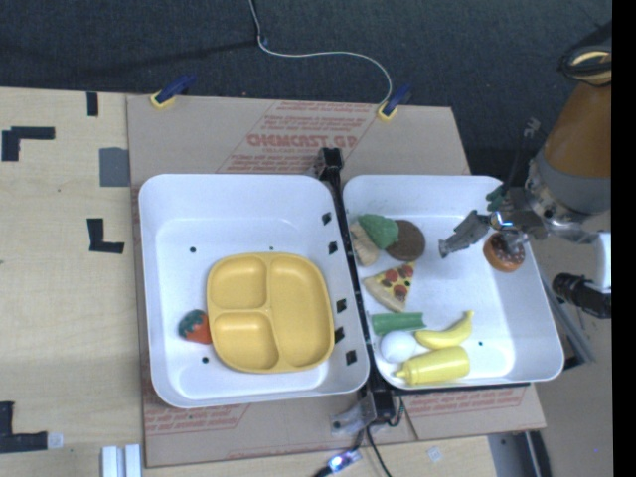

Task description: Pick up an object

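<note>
The right bin (pixel 517 356) holds several toy foods: a green leafy piece (pixel 378 231), a brown round cookie (pixel 406 239), a pizza slice (pixel 391 284), a green bean (pixel 397 321), a banana (pixel 445 330), a white egg (pixel 397 346) and a yellow bottle (pixel 435 366). A brown-orange round piece (pixel 505 252) lies by the bin's right wall. My gripper (pixel 480 242) hovers over the upper right of this bin, open. One dark finger (pixel 459 238) points left over bare floor. The round piece sits just under the other side, not between the fingers.
The left bin (pixel 164 266) carries a yellow divided plate (pixel 268 311) and a small red-and-green strawberry (pixel 194 326) at its left. A dark divider (pixel 343 266) separates the bins. A white cable (pixel 318 53) runs across the dark floor behind.
</note>
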Available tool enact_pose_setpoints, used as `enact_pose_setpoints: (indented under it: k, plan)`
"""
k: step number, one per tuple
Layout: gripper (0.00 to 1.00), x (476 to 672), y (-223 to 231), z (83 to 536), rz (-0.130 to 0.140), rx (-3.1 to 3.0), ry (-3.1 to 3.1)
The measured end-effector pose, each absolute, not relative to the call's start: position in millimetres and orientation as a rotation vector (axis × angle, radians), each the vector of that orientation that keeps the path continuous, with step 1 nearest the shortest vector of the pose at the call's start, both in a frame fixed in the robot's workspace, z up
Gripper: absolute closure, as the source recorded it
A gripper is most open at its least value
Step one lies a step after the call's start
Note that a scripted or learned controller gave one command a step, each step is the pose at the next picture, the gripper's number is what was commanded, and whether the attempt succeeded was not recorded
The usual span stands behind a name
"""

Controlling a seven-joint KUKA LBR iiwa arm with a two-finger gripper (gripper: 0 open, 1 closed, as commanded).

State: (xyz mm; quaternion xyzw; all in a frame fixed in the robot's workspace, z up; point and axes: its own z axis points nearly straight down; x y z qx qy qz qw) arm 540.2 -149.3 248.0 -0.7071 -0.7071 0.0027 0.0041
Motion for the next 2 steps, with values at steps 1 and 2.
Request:
enact_pose_setpoints:
  k: [1, 2]
  plan:
    - [0.0, 541.9, -149, 251, 0.002, -2.219, -2.222]
    - [0.0, 548.2, -156, 198, 0.007, -2.217, -2.219]
